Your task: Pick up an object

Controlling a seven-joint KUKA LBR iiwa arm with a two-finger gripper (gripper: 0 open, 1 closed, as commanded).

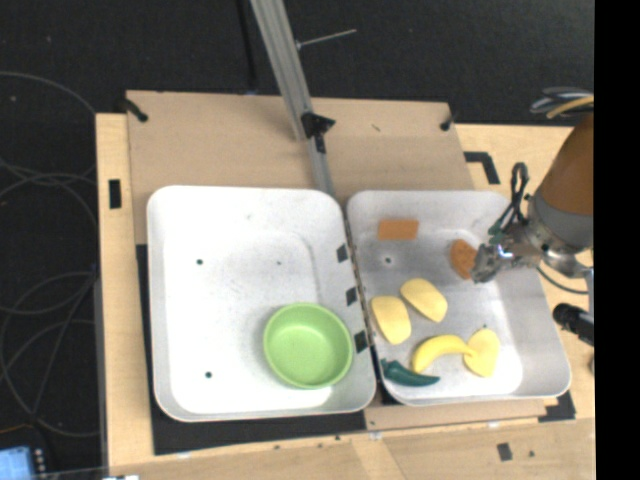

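Two shallow white plastic bins sit side by side on the pale wooden surface. The left bin carries one round light-green bowl near its near-right corner, mouth up. The right bin carries seven things. There is one flat orange rectangular block at the far side, its long axis running left to right. One small brown-orange rounded piece lies right of it. Two pale yellow oval pieces lie in the middle, one with its long axis near to far, the other slanting from far left to near right. One yellow banana curves along the near side, its long axis roughly left to right. One pale yellow lobed piece is touching the banana's right end. One dark green pepper-shaped item lies at the near-left edge, pointing left to right.

The grey arm with its orange band reaches in from the right over the far-right part of the right bin, wrist angled down and leftward. The gripper sits just beside the brown-orange piece, at its right side, touching or nearly so. Whether the jaws are apart or together cannot be told at this scale, and no object is seen between them.

A slanted grey metal pole rises from the far side of the surface, between the bins.
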